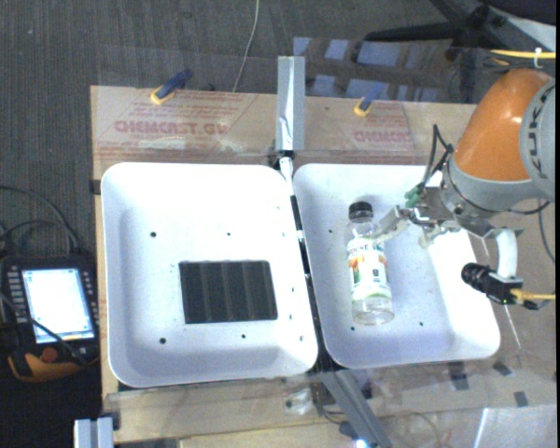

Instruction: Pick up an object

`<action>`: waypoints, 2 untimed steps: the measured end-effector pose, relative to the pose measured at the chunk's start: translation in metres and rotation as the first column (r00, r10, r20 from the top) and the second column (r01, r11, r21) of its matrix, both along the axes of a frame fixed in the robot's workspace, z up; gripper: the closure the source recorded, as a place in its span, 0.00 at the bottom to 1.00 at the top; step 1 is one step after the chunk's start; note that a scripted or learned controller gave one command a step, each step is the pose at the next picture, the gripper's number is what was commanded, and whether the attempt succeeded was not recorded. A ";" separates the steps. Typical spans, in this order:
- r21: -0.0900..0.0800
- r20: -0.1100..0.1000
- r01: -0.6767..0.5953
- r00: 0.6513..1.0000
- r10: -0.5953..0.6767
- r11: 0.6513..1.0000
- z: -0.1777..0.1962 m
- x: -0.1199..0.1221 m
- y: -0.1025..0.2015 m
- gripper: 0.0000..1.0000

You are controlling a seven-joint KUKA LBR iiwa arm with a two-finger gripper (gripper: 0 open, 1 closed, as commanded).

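Note:
A clear plastic bottle (370,269) with a dark cap and a colourful label lies in the right bin (448,334), cap toward the back. My gripper (411,224) hangs over the right bin's back part, just right of the bottle's cap end and close to it. Nothing shows as held in it. A dark ribbed rectangular block (228,291) lies flat in the middle of the left bin (140,250).
The arm's orange band (504,129) and grey wrist fill the space above the right bin's far right corner. A black cable fitting (485,280) hangs over the right bin's right rim. A handheld screen (49,306) sits left of the bench.

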State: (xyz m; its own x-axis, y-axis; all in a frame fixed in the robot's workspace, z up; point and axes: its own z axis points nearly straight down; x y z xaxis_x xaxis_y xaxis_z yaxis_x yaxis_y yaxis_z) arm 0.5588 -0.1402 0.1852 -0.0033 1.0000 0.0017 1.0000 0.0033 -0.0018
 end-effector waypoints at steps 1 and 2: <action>-0.002 0.004 -0.073 0.997 0.073 0.997 -0.091 0.008 0.037 0.00; -0.001 0.000 -0.063 0.998 0.063 0.998 -0.077 0.001 0.003 0.00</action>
